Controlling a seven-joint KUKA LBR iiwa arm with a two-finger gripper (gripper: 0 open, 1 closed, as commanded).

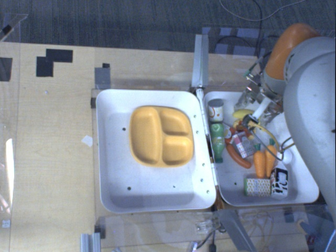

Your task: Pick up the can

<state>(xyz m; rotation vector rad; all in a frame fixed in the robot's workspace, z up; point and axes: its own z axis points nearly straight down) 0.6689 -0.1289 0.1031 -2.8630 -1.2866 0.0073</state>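
The can (216, 110) stands upright in the far-left corner of the right bin (302, 193), a small tin with a pale lid and a printed label. My gripper (256, 111) hangs over the far part of that bin, to the right of the can and apart from it. It sits above a yellow banana-like item (240, 114). The grey arm with its orange band (289, 46) reaches in from the right and hides the bin's right side.
A green bottle (217, 139) lies just in front of the can. Near it are a red packet (239, 150), orange carrots (264, 163), a sponge (257, 187) and a black-and-white item (281, 182). The left bin (113, 182) holds a yellow divided plate (160, 135).
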